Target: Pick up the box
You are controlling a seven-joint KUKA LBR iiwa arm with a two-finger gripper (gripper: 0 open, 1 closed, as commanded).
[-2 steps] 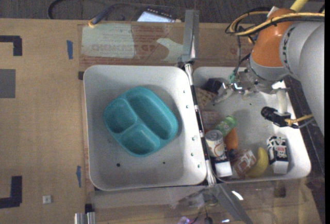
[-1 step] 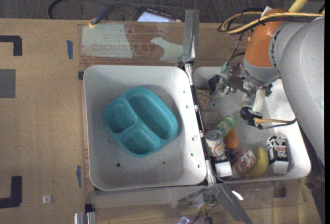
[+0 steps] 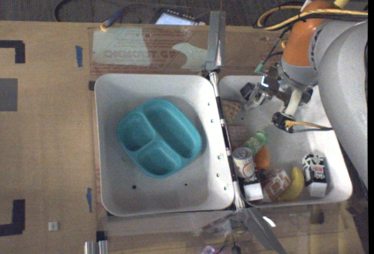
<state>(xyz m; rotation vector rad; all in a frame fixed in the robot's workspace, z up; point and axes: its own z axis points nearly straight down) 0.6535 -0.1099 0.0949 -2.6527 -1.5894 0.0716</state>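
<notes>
Jaws on the gripper [image 3: 266, 108] cannot be read as open or shut from this overhead angle; nothing is seen caught between them. The gripper hangs over the far half of the right bin [image 3: 342, 148], below the arm's orange band [image 3: 299, 42].

Nearest the camera, along the right bin's near wall, lies a crowded row of goods. The box [image 3: 315, 174], white with black patches, stands at the near right corner, well apart from the gripper. Just left of it lies a banana [image 3: 295, 183], touching a clear-wrapped packet [image 3: 277, 184]. A small white block [image 3: 253, 191] sits in the near left corner, with a red-and-white can [image 3: 242, 162] just beyond it against the dividing wall.

A little farther in, an orange [image 3: 263, 157] rests beside the can, and a green bottle [image 3: 255, 142] lies tilted just past the fruit. A brown woven item [image 3: 232, 111] sits by the divider, to the left of the gripper.

Across the divider, the left bin [image 3: 108, 101] holds a teal divided plate [image 3: 159, 137], set at a slant near its middle.

Both bins rest on a cardboard-covered bench [image 3: 47, 148] marked with black corner marks and strips of blue tape [image 3: 78, 55]. At the bench's far edge lies a dark tablet-like device [image 3: 174, 16]. Beyond it, black cables [image 3: 76, 4] loop over grey carpet, and yellow cables [image 3: 280, 13] run beside the arm.
</notes>
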